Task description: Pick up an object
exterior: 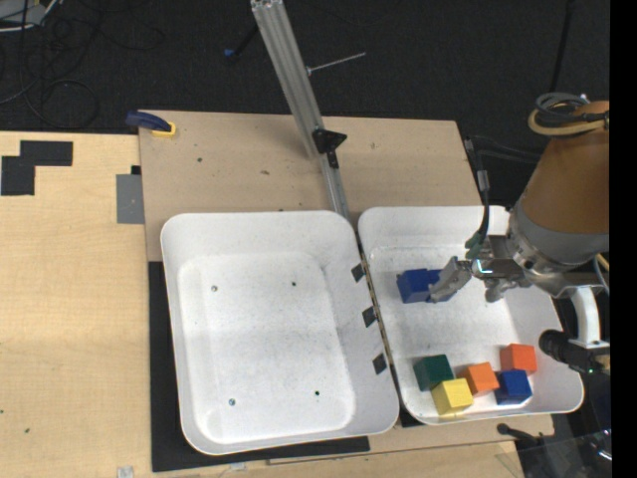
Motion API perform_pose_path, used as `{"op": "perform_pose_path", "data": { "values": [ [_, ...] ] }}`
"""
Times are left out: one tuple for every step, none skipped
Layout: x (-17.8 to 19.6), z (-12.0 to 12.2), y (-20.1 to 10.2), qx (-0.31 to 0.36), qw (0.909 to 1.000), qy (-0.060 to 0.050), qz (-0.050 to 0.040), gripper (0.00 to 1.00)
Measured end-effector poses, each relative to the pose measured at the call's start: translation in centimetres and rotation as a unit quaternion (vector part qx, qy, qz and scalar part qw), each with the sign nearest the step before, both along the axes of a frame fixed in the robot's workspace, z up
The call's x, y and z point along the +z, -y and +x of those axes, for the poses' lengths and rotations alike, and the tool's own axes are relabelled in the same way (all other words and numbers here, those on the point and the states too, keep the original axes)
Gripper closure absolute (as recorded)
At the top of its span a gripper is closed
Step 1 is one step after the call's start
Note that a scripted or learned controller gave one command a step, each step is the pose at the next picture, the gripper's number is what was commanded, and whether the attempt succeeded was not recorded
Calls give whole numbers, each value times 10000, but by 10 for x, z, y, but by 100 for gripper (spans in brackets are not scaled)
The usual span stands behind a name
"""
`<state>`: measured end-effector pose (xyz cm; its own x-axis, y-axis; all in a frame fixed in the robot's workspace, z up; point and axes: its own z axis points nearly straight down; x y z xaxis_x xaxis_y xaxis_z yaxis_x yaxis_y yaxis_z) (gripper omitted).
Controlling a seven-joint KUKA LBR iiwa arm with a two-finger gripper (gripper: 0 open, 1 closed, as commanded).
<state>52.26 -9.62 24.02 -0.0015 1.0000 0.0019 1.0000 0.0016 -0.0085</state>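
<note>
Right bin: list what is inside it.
Inside the right bin lie a blue block beside the pincer, plus a green block, yellow block, two orange blocks and another blue one. The arm covers the bin's right part.

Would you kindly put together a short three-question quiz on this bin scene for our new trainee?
1. True or false: the blue block beside the gripper lies in the left bin.
2. Multiple choice: which block lies nearest the front rim of the right bin? A) the green block B) the yellow block C) the red-orange block
3. Fill in: the small orange block sits between the yellow block and a second ____ block.

Key: 1 false, since it lies in the right bin; 2 B; 3 blue.
</note>
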Motion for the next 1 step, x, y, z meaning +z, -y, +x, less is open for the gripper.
{"op": "perform_pose_path", "data": {
  "values": [
    [2, 1, 2, -27, 10000, 27, -5, 0]
  ]
}}
